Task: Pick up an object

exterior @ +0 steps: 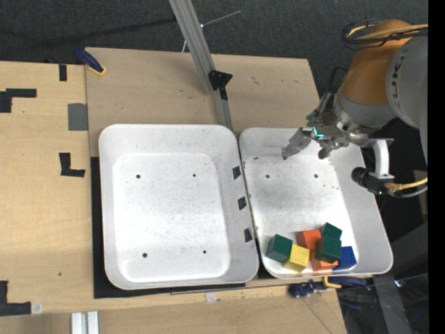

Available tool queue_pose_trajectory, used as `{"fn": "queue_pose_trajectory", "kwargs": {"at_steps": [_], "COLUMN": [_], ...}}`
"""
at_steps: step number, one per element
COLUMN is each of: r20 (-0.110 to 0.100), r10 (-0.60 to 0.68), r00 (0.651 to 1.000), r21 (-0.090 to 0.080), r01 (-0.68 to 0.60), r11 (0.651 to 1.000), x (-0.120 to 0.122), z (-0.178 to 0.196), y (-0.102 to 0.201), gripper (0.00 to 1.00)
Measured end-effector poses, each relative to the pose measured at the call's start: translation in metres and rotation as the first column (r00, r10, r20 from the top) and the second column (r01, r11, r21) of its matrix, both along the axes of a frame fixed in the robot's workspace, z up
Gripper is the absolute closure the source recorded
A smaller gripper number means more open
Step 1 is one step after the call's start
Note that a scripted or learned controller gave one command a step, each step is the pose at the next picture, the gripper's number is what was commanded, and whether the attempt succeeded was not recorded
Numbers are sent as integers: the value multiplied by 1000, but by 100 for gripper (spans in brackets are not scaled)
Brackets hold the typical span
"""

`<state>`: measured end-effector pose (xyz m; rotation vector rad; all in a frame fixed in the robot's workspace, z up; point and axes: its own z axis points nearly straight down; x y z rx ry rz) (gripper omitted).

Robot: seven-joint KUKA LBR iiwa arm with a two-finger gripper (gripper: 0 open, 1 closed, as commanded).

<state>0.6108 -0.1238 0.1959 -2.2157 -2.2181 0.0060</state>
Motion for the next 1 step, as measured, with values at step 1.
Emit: {"fn": "queue_pose_trajectory", "kwargs": {"at_steps": [1], "r20": [6], "r10": [1], "r00": [1000], "r21": [-1], "r01": [-1], "r11": [1000], "x": [1], "z": [3], "y": [0], "gripper": [0]}}
